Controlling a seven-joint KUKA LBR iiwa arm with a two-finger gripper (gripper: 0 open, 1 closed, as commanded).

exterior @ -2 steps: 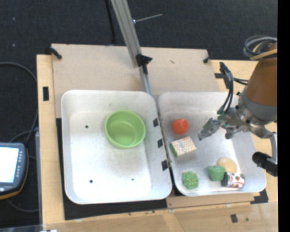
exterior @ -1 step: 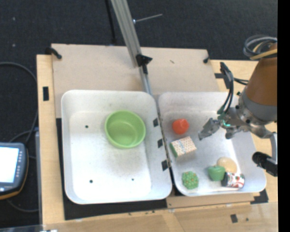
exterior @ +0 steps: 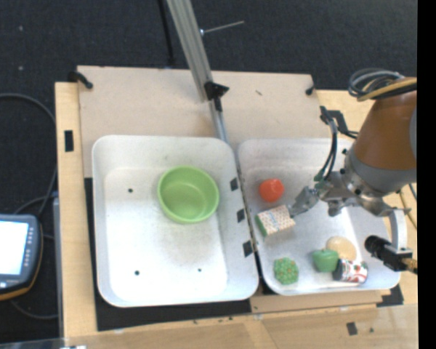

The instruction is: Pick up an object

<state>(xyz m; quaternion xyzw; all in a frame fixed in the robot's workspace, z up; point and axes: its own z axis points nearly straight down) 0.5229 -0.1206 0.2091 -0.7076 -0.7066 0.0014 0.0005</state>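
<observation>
The right bin point(exterior: 291, 155) holds several small things: a red ball point(exterior: 271, 190), a patterned beige block point(exterior: 275, 221), a bumpy green ball point(exterior: 285, 270), a green lump point(exterior: 324, 259), a cream rounded piece point(exterior: 341, 246) and a red-and-white can point(exterior: 351, 271). My gripper point(exterior: 320, 204) hangs over the middle of this bin, just right of the beige block and above the cream piece. It looks open, with one finger point(exterior: 303, 201) reaching toward the block's upper right corner. Nothing sits between the fingers.
A green bowl point(exterior: 188, 194) sits in the left bin point(exterior: 105, 195). A slanted metal pole point(exterior: 196, 49) rises from the divide between the bins at the back. The arm's orange band point(exterior: 389, 133) overhangs the right bin's right side.
</observation>
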